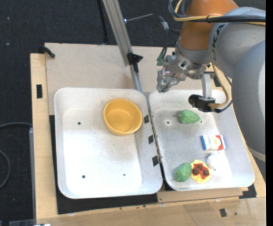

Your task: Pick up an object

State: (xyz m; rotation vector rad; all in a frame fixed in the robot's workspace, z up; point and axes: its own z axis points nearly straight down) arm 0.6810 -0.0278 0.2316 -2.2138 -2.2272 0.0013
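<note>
Arm (pixel 230 41): enters from the right, cut off by the frame edge; orange band above the wrist.
Gripper (pixel 164 84): over the far left corner of the right bin, at the rim; small and blurred.
Fingers: open or closed cannot be told; nothing visible between them.
Left bin (pixel 79 149): holds one yellow bowl (pixel 122 116), upright, near its far right side.
Right bin (pixel 230 168): holds a green lump (pixel 188 117) towards the far end, a small white carton (pixel 212 142) with red and blue print, a second green piece (pixel 183 172) touching a yellow-and-red item (pixel 201 171), and a pale object (pixel 213 161) hard to identify.
Surface (pixel 89 65): tan board beneath both bins; a metal post (pixel 119 29) rises behind.
</note>
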